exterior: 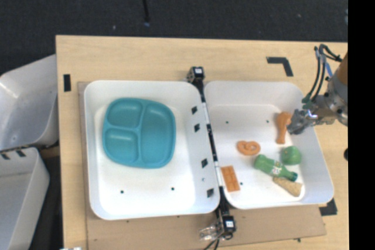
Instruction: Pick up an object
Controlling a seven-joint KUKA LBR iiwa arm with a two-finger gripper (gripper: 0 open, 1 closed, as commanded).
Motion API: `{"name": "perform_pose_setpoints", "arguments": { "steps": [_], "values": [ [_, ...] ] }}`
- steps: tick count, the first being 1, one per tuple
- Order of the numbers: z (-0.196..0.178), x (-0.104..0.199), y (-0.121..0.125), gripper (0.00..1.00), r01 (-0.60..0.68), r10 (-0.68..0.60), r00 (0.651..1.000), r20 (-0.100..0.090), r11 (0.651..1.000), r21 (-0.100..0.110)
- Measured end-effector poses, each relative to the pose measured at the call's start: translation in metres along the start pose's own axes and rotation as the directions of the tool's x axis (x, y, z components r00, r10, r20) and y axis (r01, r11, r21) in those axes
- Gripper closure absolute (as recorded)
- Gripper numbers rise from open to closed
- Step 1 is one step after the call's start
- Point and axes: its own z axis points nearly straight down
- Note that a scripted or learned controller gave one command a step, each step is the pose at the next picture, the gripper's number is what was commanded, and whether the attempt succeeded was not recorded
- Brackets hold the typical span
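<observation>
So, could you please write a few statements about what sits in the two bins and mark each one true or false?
1. The teal divided plate lies in the left bin. True.
2. The orange pretzel-shaped toy lies in the left bin. False: it lies in the right bin, near its middle.
3. The pincer is over the right bin's far right side, close to the orange stick-shaped piece. True.
4. The flat orange block sits on the teal plate. False: it lies in the right bin, by the divider between the bins.
5. The green toy lies in the right bin, beside a tan piece. True.
</observation>
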Motion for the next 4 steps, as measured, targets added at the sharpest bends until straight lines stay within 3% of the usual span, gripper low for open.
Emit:
{"name": "perform_pose_setpoints", "arguments": {
  "steps": [3,4],
  "values": [
    [0.017,0.160,0.055,1.00,0.003,-0.003,1.000,-0.002,1.000,0.001],
    [0.022,0.201,0.080,1.00,0.002,-0.002,1.000,-0.002,1.000,0.001]
  ]
}}
